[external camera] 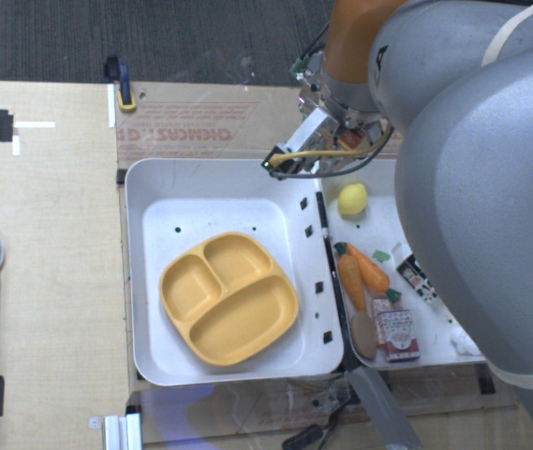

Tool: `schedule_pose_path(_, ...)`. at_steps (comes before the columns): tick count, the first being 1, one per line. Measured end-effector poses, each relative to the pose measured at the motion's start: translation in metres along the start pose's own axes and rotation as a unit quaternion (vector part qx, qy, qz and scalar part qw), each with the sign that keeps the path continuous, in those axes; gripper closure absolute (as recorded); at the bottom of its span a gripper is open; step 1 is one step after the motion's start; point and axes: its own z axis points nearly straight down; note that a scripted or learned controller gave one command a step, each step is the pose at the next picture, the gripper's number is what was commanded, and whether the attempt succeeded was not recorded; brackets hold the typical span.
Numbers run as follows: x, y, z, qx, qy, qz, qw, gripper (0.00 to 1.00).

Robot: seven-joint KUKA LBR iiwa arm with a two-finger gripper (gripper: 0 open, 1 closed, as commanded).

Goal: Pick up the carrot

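The carrot lies in the right bin near its left wall, bright orange and slanted, with a green end towards the front. A second, paler orange carrot-like piece lies touching it on the left. My gripper hangs over the back edge of the bins, above the divider between them and well behind the carrots. The wrist and the grey arm cover much of it. Nothing shows held under it.
A yellow lemon sits behind the carrots. A red-and-white carton lies in front of them, and a black-and-white item to their right. A yellow divided plate lies in the left bin. The arm covers the right bin's right side.
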Motion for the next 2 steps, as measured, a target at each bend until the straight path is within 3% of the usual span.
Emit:
schedule_pose_path(1,0.002,-0.028,-0.13,0.0,0.0,0.026,0.9997,1.0)
schedule_pose_path(2,-0.019,-0.078,-0.206,0.0,0.0,-0.026,0.9997,1.0)
